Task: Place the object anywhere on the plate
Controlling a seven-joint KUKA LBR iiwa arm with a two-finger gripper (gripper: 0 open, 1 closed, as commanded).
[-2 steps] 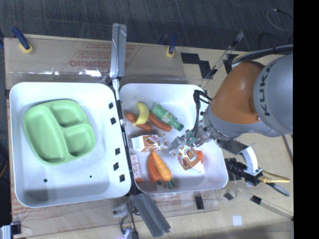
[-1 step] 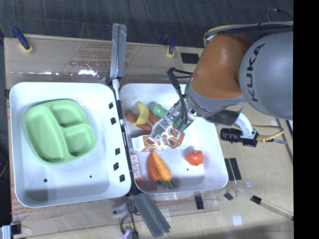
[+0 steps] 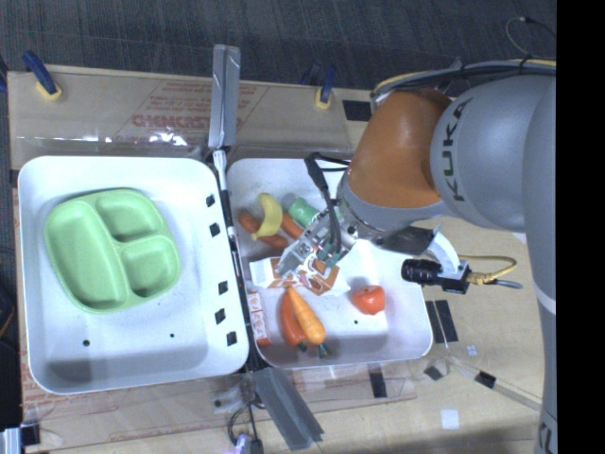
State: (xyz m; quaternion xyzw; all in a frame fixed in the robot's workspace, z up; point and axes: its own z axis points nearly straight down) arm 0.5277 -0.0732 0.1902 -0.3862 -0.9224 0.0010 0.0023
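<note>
Two white bins [image 3: 57, 367], green plate [image 3: 112, 247]

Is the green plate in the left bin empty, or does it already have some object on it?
Empty. The green plate shows only bare green compartments; the toy foods, like the tomato, lie in the right bin.

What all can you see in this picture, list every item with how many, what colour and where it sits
plate: one, light green, three compartments, in the left bin
bins: two, white, side by side on the bench
carrots: two, orange, front of the right bin
tomato: one, red, right bin, right of the carrots
banana: one, yellow, back of the right bin
green item: one, beside the banana, kind unclear
flat packet: one, orange and white, right bin middle
clamps: two, blue, bench's back edge
arm: one, grey with orange band, from the right
gripper: one, over the packet
</note>
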